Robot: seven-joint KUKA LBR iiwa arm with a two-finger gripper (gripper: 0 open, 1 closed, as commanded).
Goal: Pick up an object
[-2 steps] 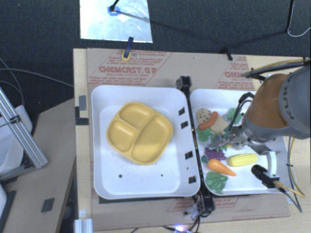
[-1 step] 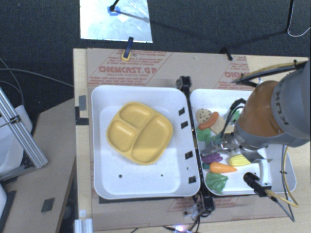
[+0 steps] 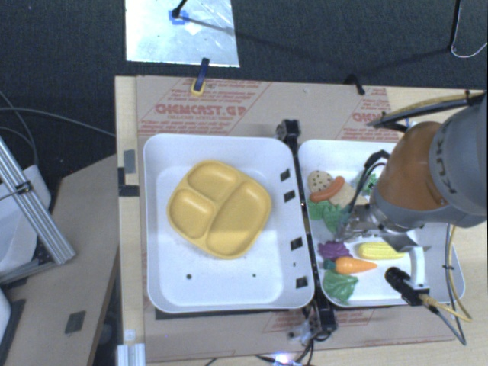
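Near edge of the right bin (image 3: 435,300): a green leafy toy (image 3: 341,286) lies at the bottom left corner. Just above it, a carrot (image 3: 355,265) lies on its side, pointing right. Touching the carrot's upper left, a purple piece (image 3: 332,248). Beside that to the right, a yellow corn cob (image 3: 382,251), lying flat.

The gripper (image 3: 352,223) is down in the right bin, just above the purple piece and the corn, at the edge of a second green leafy piece (image 3: 330,213). The arm's bulk hides its tips; claw state: cannot tell. Nothing is seen held.

Farther back in the same bin: a red sausage-like piece (image 3: 328,192) lies aslant, touching a tan speckled round piece (image 3: 320,181) at its upper left.

The arm (image 3: 427,178), grey with an orange band, enters from the right and covers much of the right bin's far half.

Left bin (image 3: 164,280): a yellow tray (image 3: 219,208) with three compartments sits near the centre, turned at an angle, compartments bare.

Both bins rest on a brown cardboard sheet (image 3: 252,105) with red print. Beyond it, a blue and yellow clip (image 3: 200,77) at the cardboard's far edge, then a shiny square sheet (image 3: 181,21) on dark floor.
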